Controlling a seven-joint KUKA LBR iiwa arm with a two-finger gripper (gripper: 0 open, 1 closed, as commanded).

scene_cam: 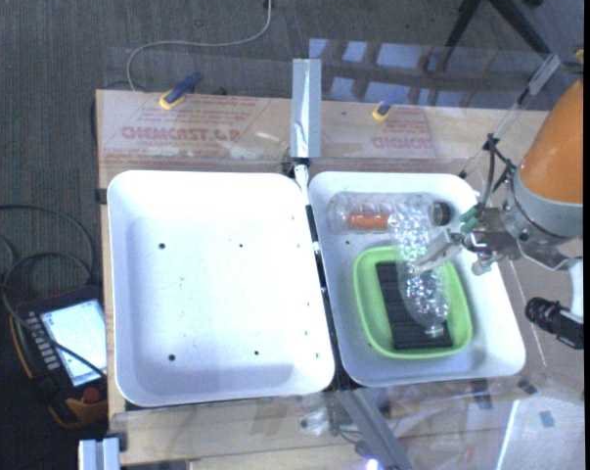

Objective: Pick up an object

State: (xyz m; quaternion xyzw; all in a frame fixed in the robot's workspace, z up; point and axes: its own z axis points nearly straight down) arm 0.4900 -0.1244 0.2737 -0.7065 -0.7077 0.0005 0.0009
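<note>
Hovering at the right bin (490,355), nothing lifted yet.

Reaching in from the right, with the hand (449,246) low over the clutter: a green tray (369,319) holding a dark flat block (400,329), a crumpled clear plastic bottle (420,280) across it, a second clear bottle (373,211) along the far wall (orange bit inside). Cannot tell whether open or closed; possibly touching the crumpled bottle. Grasp and lift both left to do. Left bin (128,262) beside it on the table (206,135).
</note>
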